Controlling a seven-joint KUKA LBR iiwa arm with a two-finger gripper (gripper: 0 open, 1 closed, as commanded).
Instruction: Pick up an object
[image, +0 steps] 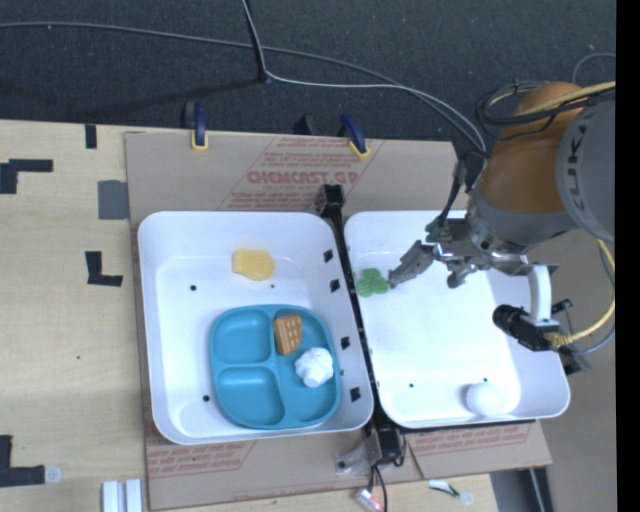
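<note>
Gripper (432, 262) near green object (372, 283) by bin divider (350, 300).

Everything here I place from the blue three-compartment plastic tray (245, 385). It lies in the left shallow white plastic bin (160, 300), toward that bin's front. In the tray's rear right compartment sits a tan ridged wafer piece (288, 333); a white crumpled lump (314, 367) rests on the tray's right side, just in front of the wafer. Behind the tray, on the bin floor, lies a yellow flat lump (253, 264). Right of the tray is the right shallow white plastic bin (430, 390), holding a small green leafy piece (372, 283) to the tray's right and rear, and a white ball (488, 398) far right of the tray. My two-finger gripper (430, 272) hangs spread apart over that bin, right of the green piece.
</note>
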